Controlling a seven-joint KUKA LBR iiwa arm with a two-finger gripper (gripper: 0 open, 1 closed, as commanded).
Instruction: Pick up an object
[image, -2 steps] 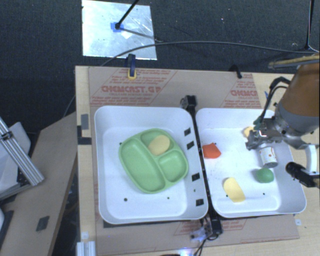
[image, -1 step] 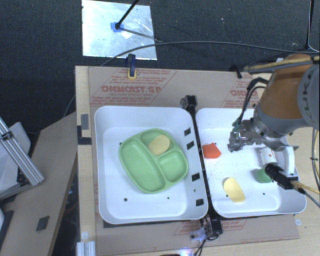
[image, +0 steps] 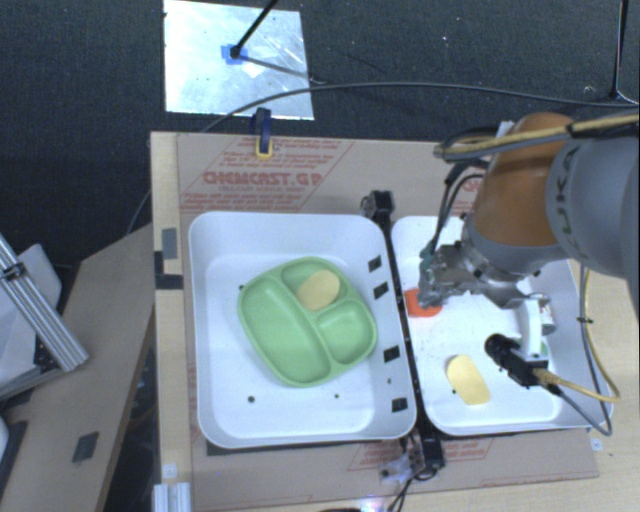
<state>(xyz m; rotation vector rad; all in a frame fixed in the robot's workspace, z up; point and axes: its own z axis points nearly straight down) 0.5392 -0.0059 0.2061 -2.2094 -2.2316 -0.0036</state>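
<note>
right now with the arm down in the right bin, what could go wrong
The gripper sits low by the orange thing, close to the wall between the bins, so it may scrape that wall. The orange thing is half hidden, so a grasp could miss. The yellow piece lies near the cable.

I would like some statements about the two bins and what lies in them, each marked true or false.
1. A green divided plate lies in the left bin. True.
2. A yellow piece lies in one compartment of the plate. True.
3. The right bin holds a blue cup. False: it holds a yellow object and an orange object.
4. The hand is above the left bin. False: it is over the right bin, beside the orange object.
</note>
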